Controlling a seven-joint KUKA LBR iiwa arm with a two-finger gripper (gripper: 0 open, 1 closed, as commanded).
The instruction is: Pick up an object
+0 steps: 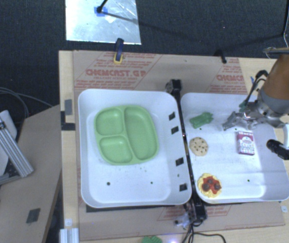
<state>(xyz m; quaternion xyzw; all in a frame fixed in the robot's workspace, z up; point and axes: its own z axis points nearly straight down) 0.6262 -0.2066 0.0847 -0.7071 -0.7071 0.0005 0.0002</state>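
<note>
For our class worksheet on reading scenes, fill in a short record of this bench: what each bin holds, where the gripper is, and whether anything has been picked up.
left bin: green divided tray
right bin: green toy, cookie, small pizza, pink carton
gripper: over the right bin, between green toy and pink carton
held object: none seen between the fingers
arm: enters from the view's right

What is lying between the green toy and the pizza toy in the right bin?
In the camera view, a cookie lies between the green toy and the pizza toy.
</note>
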